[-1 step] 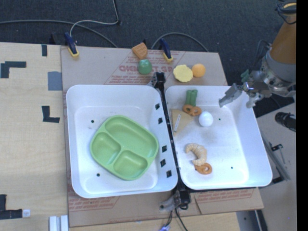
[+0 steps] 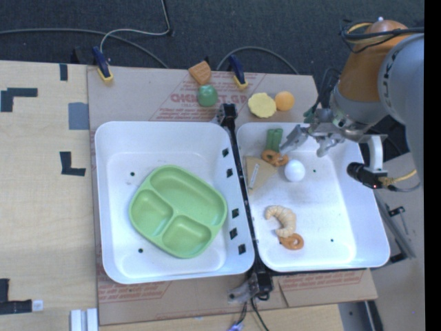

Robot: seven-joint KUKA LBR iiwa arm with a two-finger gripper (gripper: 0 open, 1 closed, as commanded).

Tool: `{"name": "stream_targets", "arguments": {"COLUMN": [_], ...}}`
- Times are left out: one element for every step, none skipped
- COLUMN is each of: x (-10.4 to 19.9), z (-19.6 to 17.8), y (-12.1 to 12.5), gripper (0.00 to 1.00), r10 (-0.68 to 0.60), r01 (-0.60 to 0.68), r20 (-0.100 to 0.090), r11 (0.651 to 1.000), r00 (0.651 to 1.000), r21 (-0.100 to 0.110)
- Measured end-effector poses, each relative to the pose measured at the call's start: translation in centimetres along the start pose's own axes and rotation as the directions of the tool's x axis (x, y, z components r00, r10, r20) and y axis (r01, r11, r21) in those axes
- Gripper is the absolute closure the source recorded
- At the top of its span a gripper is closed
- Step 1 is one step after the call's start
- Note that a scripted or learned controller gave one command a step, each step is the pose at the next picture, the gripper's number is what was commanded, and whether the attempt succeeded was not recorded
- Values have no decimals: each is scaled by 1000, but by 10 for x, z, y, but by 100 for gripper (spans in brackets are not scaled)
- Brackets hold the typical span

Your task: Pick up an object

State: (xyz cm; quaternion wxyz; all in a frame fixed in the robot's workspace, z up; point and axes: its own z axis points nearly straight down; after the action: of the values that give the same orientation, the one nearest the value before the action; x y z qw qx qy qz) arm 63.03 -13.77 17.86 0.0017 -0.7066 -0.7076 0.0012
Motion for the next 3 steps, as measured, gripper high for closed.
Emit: {"name": "stream_targets", "arguments": {"x": [7, 19, 19], "z": [89, 93, 83], "y": [17, 39, 39], "gripper": [0, 0, 100], "r10": [-1, -1, -2], "r01": [1, 1, 2], "r20": [3, 1, 2], "r11": [1000, 1000, 1000], "r00": [1000, 1000, 1000], "r21": [-14, -6, -6]}}
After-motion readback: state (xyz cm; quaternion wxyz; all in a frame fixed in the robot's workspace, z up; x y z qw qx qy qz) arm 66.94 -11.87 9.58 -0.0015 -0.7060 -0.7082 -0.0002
